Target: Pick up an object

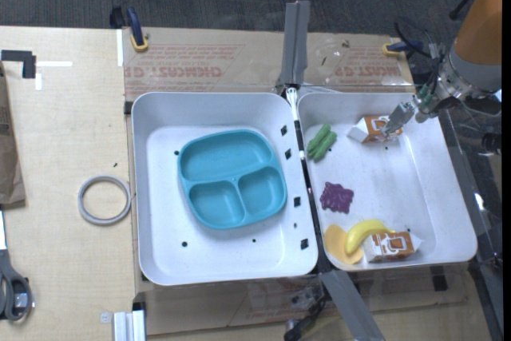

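In the right bin's far corner, the end effector meets a small orange carton, its grip state unreadable; the carton looks light, stiff and crushable, best pinched across flat sides.

My arm was grey, orange band above its wrist, slim pale gripper, dark cables trailing behind.

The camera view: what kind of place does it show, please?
Probably a robotics lab test bench: two shallow white plastic bins holding toy food such as a yellow plastic banana, cardboard taped and clamped down, and a grey robot arm's end effector.
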Controlling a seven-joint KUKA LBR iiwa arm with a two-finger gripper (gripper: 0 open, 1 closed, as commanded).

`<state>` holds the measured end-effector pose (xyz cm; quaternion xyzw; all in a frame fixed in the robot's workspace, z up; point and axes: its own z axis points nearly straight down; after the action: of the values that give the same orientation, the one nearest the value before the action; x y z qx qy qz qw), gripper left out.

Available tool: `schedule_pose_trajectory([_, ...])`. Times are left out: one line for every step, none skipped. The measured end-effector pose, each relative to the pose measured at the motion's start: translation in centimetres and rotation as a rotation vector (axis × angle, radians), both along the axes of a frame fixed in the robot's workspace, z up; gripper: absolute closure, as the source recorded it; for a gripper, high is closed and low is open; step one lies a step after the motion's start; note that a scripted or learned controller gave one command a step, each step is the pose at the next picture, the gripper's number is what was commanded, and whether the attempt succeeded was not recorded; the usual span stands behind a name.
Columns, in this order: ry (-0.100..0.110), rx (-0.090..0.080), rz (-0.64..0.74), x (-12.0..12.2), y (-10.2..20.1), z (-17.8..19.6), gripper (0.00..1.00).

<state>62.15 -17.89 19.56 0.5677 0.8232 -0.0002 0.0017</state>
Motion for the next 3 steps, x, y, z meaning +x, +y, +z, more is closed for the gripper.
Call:
schedule_pose_trajectory([-0.009, -0.002, -0.152, 2.0, 0.2, -7.6, 0.0])
schedule_pose_trajectory([-0.008, -0.007, -0.189, 3.8, 0.4, -8.6, 0.0])
schedule_pose_trajectory([-0.028, -0.011, -0.123, 3.1, 0.4, -8.6, 0.0])
